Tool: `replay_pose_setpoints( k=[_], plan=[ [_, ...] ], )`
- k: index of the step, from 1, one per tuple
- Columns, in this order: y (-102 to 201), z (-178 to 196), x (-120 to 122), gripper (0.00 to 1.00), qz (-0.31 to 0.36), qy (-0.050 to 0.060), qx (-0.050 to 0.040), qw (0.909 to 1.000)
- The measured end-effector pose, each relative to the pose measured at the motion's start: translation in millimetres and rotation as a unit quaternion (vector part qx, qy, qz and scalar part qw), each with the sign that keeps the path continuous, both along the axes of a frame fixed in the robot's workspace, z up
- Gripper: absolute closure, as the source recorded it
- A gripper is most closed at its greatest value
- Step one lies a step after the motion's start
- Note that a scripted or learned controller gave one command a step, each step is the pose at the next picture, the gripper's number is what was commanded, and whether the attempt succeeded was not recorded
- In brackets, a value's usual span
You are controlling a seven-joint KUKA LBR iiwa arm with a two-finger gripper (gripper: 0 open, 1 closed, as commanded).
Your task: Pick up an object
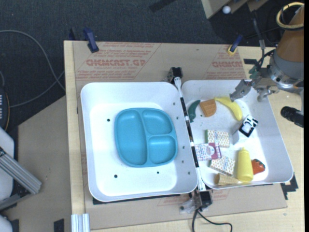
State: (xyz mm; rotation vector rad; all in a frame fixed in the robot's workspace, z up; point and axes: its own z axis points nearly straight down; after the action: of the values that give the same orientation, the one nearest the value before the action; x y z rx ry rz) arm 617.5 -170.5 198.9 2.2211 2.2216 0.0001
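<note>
The tool (248,87) hangs over the right bin's (282,144) far corner, apparently empty; its opening I cannot tell. The banana (231,107) lies just below-left, long axis slanting away.

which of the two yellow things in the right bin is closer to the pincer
The banana, curved, lying at the bin's far end just below the pincer. The yellow bottle stands out by lying far off at the near end.

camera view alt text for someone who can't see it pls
A grey robot arm's two-finger gripper hovers over the right white bin, near a yellow banana among small toy foods and a yellow bottle. The left white bin holds a blue divided plastic plate.
</note>
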Motion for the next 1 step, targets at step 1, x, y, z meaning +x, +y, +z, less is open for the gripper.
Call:
replay_pose_setpoints(
  k=[1],
  plan=[
    [-16.1,-108.8,19.5,0.00,0.000,0.001,0.0003,1.0000]
  ],
)
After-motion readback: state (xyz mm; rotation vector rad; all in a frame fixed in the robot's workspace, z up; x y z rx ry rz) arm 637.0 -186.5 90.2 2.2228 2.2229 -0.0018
